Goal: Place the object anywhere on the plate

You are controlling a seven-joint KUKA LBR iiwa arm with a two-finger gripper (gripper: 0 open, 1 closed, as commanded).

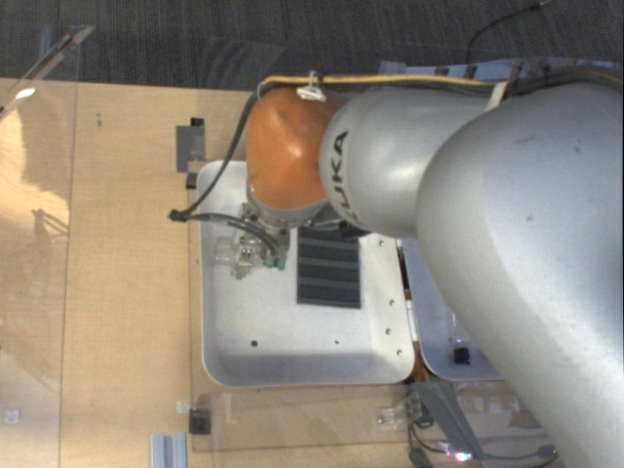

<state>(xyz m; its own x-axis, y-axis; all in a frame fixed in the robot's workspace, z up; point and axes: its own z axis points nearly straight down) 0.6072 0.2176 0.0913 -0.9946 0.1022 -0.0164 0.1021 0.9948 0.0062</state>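
Note:
A dark grey ribbed rectangular slab (330, 269) lies flat in the left white bin (292, 359), right of its middle. My gripper (252, 253) hangs below the orange wrist band (283, 159), low over the bin floor just left of the slab. Its tip looks pale and translucent against the white floor, with a small green spot beside it. I cannot make out any object held there. A small dark item (460, 356) rests in the right bin, at the edge of the arm.
The big grey arm (487, 193) covers most of the right bin (439, 339) and the back of the left one. A black cable (210, 188) loops off the wrist to the left. Wooden bench surface (97, 261) lies left of the bins.

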